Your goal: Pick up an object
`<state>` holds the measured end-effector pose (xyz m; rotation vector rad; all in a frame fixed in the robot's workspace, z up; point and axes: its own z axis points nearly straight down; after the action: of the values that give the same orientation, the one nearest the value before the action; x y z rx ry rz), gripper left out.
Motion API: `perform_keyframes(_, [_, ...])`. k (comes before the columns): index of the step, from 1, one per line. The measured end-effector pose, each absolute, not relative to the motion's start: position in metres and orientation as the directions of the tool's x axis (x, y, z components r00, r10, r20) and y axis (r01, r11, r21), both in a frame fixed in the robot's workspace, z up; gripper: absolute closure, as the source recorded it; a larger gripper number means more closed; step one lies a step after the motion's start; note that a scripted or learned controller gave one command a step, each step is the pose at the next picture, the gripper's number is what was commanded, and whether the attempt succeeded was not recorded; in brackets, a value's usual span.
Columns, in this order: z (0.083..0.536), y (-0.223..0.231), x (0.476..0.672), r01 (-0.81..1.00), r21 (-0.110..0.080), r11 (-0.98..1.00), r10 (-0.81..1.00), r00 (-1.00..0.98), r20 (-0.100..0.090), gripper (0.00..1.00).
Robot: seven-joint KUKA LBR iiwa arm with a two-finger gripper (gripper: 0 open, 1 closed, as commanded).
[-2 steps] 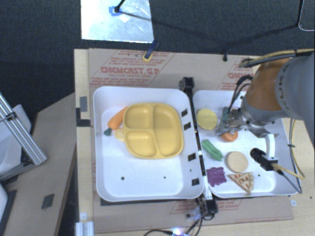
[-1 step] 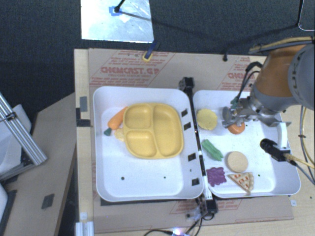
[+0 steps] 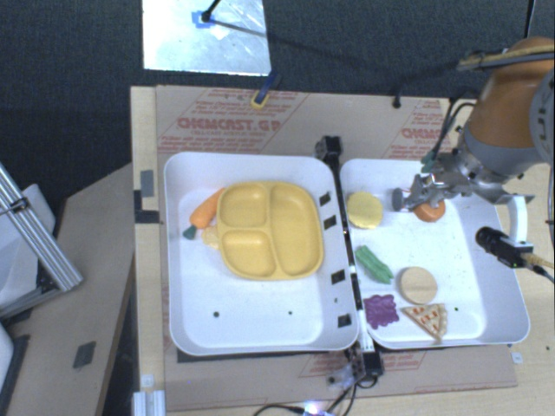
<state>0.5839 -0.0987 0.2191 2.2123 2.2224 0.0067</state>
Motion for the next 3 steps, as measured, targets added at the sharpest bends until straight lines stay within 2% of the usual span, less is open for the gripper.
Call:
perform_keyframes(1, [0.212, -0.064, 0.625, 1.0, 0.004, 0.008, 1.0, -0.008, 0.001, 1.0])
perform_keyframes(2, [0.235, -0.037, 0.665, 1.0, 0.007, 0.008, 1.0, -0.008, 0.0, 1.0])
perform_keyframes(3, [0.216, -0.034, 0.662, 1.0, 0.002, 0.006, 1.0, -0.006, -0.001, 1.0])
